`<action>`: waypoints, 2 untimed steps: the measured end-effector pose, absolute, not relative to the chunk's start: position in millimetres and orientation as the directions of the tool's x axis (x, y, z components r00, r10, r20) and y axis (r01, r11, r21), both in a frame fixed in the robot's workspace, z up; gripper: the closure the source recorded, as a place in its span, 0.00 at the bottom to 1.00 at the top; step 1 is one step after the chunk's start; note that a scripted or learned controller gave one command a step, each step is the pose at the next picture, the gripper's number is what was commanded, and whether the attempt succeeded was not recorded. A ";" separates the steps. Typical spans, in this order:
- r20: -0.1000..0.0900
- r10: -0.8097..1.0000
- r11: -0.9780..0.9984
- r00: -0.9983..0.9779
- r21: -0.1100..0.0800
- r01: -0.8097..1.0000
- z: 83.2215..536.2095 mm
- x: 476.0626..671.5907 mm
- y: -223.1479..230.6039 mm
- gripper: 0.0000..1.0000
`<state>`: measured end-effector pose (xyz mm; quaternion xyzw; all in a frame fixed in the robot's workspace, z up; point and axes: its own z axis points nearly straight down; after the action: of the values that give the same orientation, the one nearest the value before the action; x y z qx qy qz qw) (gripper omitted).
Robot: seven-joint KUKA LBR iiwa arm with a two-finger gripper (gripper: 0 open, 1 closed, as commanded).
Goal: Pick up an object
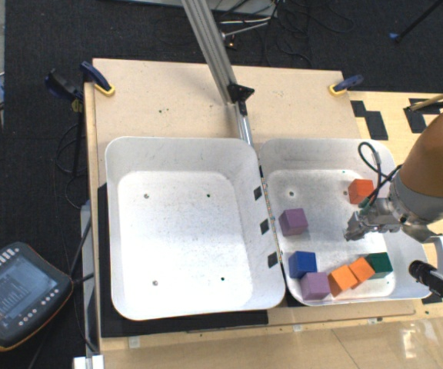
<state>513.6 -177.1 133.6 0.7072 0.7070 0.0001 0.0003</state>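
Observation:
The right bin (pixel 325 157) holds several cubes. A purple cube (pixel 293 221) sits near its middle left. Along the front lie a blue cube (pixel 302 264), a second purple cube (pixel 315 285), two orange cubes (pixel 343 277) (pixel 362 270) and a green cube (pixel 378 264). Another orange cube (pixel 360 191) rests at the right, just behind the wrist. My gripper (pixel 357 229) hangs low over the bin floor between that orange cube and the green one, right of the purple cube. I see nothing held in it.
The left bin (pixel 121 206) lies beside the right one. A metal pole (pixel 210 41) slants in from the back to the bins' divide. Clamps (pixel 98 79) (pixel 344 84) sit at the bench's back corners. A teach pendant (pixel 14 294) lies at the lower left.

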 end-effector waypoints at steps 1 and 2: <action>-0.003 1.000 0.002 -0.002 0.006 1.000 178.0 517.7 -183.2 1.00; -0.003 1.000 0.004 -0.004 0.006 1.000 226.6 528.7 -183.2 1.00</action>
<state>528.7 -183.2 226.6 0.7059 0.7083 0.0012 0.0030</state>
